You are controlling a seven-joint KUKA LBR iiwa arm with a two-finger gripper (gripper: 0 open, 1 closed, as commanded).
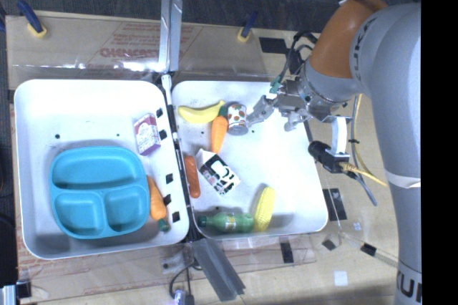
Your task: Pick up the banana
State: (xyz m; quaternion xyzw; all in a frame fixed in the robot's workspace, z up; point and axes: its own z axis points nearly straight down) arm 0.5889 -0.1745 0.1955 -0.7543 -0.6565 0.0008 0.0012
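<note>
The yellow banana lies curved at the top left corner of the right bin, close to the divider between the bins. A small can and an orange carrot sit just to its right. My gripper hovers over the upper right part of the same bin, to the right of the can and well apart from the banana. Its fingers are spread and open, with nothing between them.
The right bin also holds a black-and-white box, a second orange piece, a corn cob and a green bottle. In the left bin are a blue divided tray, a small box and a carrot.
</note>
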